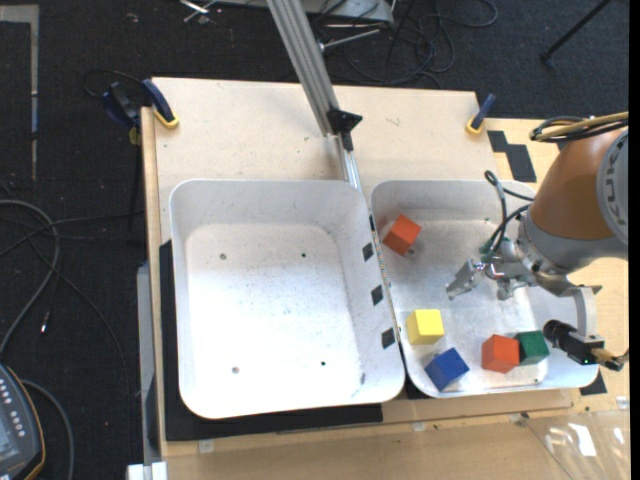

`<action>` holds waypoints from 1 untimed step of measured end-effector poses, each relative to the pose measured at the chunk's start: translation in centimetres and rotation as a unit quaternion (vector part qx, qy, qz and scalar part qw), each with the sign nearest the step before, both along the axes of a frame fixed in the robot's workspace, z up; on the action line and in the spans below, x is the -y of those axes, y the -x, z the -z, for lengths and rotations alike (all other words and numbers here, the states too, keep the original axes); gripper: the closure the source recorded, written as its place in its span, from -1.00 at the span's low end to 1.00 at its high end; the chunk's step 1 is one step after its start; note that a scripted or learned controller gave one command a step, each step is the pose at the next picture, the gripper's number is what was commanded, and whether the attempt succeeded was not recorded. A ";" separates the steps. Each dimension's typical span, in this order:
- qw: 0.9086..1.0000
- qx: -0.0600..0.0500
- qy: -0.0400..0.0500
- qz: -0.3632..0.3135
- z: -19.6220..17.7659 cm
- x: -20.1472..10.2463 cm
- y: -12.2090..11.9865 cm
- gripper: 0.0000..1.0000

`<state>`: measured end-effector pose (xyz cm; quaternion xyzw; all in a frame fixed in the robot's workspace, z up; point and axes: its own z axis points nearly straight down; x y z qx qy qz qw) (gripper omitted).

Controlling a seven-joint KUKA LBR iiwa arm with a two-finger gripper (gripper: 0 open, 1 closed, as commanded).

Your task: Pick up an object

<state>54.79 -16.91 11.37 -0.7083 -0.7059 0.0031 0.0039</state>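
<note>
Gripper [478,273] hangs above the right bin [440,196], over bare floor; fingers appear splayed wide with nothing between them.

Left to right: orange block [402,234] lies alone near the bin's far-left side, tilted. Yellow cube [426,325] and blue cube [446,367] sit near the divider wall, close together. Red cube [500,353] touches green cube [533,346] at the near rim.

Risks, as judged: a descent here closes on nothing. Red/green pair may get nudged together. Yellow and blue leave little finger clearance beside the wall.
</note>
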 end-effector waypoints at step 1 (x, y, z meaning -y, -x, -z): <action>1.000 0.007 0.001 -0.004 1.9 0.8 -8.0 -1.00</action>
